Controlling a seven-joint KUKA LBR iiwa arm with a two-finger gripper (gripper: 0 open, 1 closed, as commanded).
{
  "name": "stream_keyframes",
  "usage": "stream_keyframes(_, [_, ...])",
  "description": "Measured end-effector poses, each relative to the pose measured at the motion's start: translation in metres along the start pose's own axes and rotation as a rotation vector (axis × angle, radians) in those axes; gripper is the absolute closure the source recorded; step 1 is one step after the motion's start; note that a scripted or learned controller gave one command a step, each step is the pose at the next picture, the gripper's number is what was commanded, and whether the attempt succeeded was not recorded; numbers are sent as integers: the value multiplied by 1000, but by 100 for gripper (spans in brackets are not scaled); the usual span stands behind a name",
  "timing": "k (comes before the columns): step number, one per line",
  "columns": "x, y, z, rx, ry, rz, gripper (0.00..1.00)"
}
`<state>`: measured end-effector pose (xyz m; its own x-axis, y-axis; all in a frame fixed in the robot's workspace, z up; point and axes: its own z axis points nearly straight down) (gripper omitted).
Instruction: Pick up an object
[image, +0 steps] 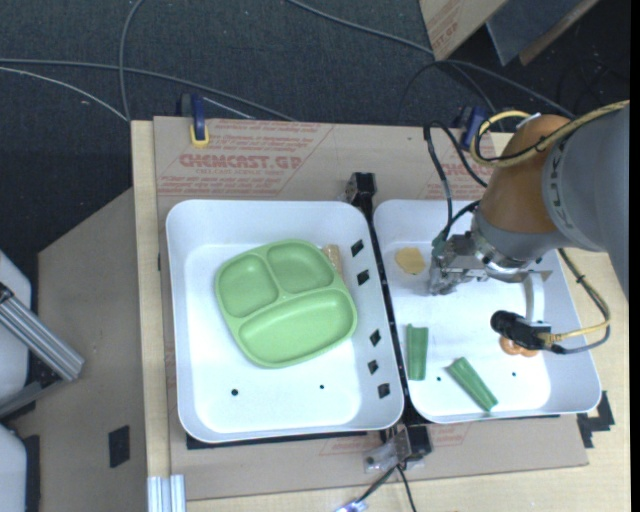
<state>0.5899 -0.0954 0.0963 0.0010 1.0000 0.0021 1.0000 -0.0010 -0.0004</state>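
End effector (447, 272): positioned low in the right bin (570, 395); finger state cannot be told. Tan piece (409, 261): located just beside it, leftward.

— What lies in the left bin (190, 300)?

— A light green divided plate (286, 301) with three compartments, flat and right side up, near the middle and turned a little askew. A small tan piece (332, 256) peeks out at its upper right edge.

— And the right bin (570, 395)?

— Two flat green strips toward the front: one strip (417, 352) stands nearly straight along the left wall, the other strip (471, 384) lies tilted just to its right, apart from it. A small yellowish lump (409, 261) sits near the back left. A small orange object (517, 346) lies toward the right, partly covered.
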Motion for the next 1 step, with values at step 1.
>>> stream_keyframes(1, [-8, 9, -54, -7, -3, -1, 100])
